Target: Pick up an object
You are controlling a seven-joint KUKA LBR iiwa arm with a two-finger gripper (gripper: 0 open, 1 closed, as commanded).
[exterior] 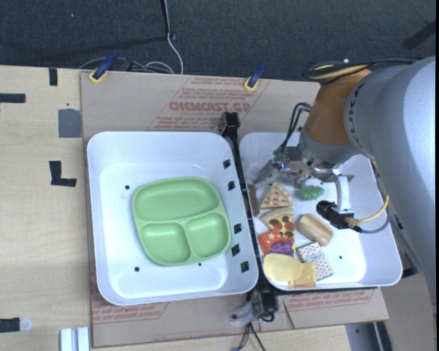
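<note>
My gripper (267,175) reaches down into the right bin (373,265) near its left wall, just above a triangular waffle-like piece (276,196). Its grey fingers point left and look spread, with nothing between them. Below lie a pizza slice (279,224), a bread roll (315,229), a red piece (269,240), a purple piece (282,248), a yellow cheese-like piece (287,270) and a checked wrapper (316,262). A green leafy item (309,192) lies to the right of the gripper.
The left bin (110,167) holds a green divided plate (181,220). The arm's grey body (395,123) with its orange band (329,112) covers the right bin's far right side. A black cable end (329,212) hangs over the bin.
</note>
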